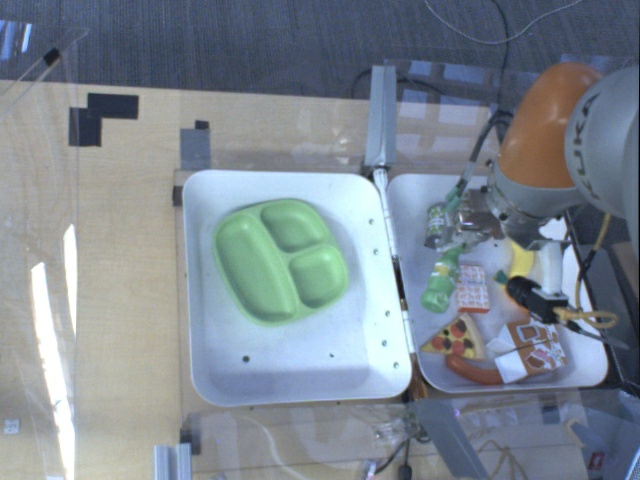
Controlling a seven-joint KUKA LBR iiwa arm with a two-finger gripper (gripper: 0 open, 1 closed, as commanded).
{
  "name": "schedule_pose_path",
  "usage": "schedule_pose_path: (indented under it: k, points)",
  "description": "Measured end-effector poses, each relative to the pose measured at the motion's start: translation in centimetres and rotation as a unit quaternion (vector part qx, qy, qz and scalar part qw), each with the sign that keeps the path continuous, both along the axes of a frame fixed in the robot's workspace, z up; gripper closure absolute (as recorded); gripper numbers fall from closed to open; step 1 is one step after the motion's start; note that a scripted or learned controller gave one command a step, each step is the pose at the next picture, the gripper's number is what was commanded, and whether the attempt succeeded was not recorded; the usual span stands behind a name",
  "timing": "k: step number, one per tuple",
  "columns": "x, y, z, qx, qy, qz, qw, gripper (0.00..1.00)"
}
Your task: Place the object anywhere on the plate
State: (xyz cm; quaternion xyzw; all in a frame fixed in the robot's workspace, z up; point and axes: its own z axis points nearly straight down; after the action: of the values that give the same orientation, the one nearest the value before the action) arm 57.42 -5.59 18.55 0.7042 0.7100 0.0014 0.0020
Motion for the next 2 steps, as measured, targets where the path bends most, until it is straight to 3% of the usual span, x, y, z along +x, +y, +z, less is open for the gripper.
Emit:
schedule_pose_path:
  k: [1, 2]
  points:
    - [6.0, 8.7, 0.0, 0.0012, 0.000, -0.074, 0.9973, 1.00]
    - [5.5, 14.5, 0.0, 0.0005, 0.001, 0.102, 0.9948, 1.00]
